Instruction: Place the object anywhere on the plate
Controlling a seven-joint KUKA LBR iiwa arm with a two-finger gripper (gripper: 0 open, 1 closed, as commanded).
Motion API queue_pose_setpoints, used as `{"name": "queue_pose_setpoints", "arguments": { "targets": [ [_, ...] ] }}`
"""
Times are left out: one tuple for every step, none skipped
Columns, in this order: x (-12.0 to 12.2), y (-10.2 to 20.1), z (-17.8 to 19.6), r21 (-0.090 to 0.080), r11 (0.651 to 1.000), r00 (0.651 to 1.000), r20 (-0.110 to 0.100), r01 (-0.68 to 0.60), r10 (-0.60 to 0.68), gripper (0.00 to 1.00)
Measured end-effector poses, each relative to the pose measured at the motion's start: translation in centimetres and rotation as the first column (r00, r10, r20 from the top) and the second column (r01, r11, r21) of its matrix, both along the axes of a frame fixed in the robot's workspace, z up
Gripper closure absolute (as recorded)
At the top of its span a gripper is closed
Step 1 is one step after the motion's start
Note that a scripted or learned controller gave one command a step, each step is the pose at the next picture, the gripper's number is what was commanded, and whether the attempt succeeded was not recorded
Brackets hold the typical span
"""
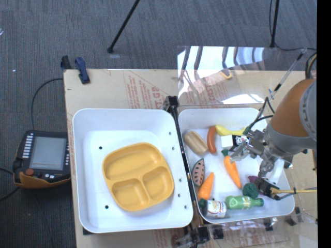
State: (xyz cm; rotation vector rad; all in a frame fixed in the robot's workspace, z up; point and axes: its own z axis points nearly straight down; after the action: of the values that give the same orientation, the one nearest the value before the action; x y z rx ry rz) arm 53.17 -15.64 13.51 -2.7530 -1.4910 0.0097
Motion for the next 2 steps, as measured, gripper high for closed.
{"name": "queue_pose_setpoints", "arguments": {
  "targets": [
    [0.0,0.0,0.0,0.000,1.000,1.000,0.000,0.000,0.000,0.00],
    [-1.1,1.3,0.3,0.001,0.988,0.988,0.002,-0.155,0.155,0.00]
  ]
}}
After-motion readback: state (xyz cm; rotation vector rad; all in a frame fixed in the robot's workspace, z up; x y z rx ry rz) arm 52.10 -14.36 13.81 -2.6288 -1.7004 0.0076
